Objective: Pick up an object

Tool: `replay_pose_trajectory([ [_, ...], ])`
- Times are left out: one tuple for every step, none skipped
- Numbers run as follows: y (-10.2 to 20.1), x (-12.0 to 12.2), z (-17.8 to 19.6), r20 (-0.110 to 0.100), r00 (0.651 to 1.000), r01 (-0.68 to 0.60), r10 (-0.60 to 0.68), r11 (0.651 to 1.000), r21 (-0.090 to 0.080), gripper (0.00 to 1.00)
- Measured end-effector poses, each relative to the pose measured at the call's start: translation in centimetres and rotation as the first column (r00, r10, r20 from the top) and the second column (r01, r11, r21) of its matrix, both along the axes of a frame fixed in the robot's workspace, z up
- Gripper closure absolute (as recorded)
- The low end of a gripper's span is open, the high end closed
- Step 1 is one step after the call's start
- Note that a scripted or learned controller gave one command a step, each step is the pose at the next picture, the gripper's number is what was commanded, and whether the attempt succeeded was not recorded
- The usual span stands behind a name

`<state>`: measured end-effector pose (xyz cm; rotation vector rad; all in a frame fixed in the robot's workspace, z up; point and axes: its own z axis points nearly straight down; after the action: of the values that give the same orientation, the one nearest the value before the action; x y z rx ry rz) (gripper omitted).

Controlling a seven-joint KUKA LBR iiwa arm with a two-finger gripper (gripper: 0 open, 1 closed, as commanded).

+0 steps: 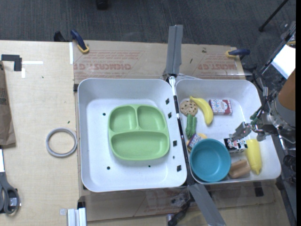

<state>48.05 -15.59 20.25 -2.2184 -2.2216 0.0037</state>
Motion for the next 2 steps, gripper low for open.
replay_pose_trajectory([
  [-1.5,0.4,-8.8,0.021,0.991,-0.131,0.131,0.991,-0.004,0.00],
  [-2.4,1.6,-9.4,0.025,0.956,-0.292,0.291,0.956,0.011,0.00],
])
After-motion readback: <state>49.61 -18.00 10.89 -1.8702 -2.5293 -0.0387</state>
